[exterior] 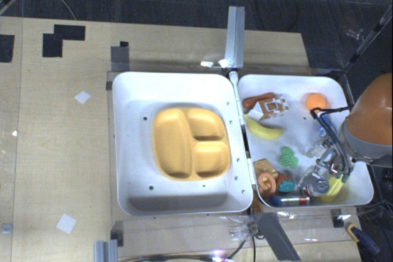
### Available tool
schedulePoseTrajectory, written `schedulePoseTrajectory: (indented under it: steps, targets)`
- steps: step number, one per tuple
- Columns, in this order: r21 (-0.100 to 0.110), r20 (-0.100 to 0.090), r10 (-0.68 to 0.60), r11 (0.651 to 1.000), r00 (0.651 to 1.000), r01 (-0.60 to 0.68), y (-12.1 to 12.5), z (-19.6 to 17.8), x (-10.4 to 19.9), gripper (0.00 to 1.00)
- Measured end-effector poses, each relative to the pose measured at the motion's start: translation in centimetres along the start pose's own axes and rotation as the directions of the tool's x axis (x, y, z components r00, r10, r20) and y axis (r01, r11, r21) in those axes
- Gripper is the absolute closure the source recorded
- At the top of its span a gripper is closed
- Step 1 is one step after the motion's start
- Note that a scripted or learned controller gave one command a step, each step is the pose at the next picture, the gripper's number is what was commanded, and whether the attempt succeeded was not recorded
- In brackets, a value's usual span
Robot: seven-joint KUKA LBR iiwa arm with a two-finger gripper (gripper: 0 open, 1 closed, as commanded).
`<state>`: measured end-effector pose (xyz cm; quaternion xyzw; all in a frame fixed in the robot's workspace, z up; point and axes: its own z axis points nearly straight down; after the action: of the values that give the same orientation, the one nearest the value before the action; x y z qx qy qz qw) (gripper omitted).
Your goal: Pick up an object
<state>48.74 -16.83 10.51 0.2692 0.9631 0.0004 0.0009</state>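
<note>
Pincer down low in right bin, near the front-right corner, beside a yellow toy; cannot tell its state. Banana, green toy, orange ball lie elsewhere in that bin. Nothing visibly lifted; grasp and lift left.

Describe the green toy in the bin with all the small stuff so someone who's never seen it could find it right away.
Look in the right bin, the one crowded with small toys. Near its middle, below the banana and left of the gripper, lies the green toy. It is the only green thing there, small and bumpy-edged.
</note>
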Motion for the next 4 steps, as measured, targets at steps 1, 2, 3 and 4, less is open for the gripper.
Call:
schedulePoseTrajectory:
  steps: [1,2,3,4]
  targets:
    - [-0.005,0.013,0.016,1.000,1.000,-0.016,3.1,-9.5,1.5,0.00]
    - [0.002,-0.001,0.073,0.997,0.997,-0.073,-0.7,-1.9,-0.3,0.00]
    - [-0.013,0.014,0.400,0.917,0.917,-0.400,4.9,1.1,-7.0,0.00]
    - [-0.021,-0.016,0.768,0.640,0.640,-0.768,3.9,0.9,-9.9,0.00]
